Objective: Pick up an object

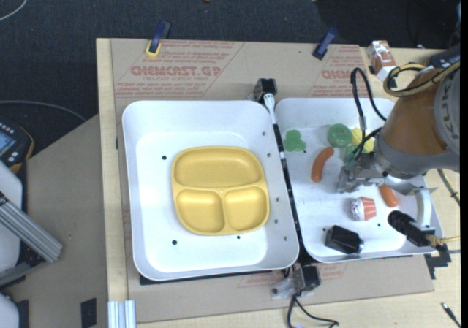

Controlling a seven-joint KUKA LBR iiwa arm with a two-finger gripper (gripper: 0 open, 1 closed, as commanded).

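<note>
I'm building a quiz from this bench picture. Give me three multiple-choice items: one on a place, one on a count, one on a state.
1. Where does the yellow tray lie?
A. left bin
B. right bin
C. on the floor

2. How many compartments does that tray have?
A. two
B. three
C. five

3. How does the tray lie?
A. on its edge
B. upside down
C. flat, hollows up

Answers:
1 A: it sits mid left bin.
2 B: one wide hollow, two smaller ones.
3 C: its hollows face the camera.

Glossy yellow plastic tray (219, 189), white bins (146, 173)
</note>
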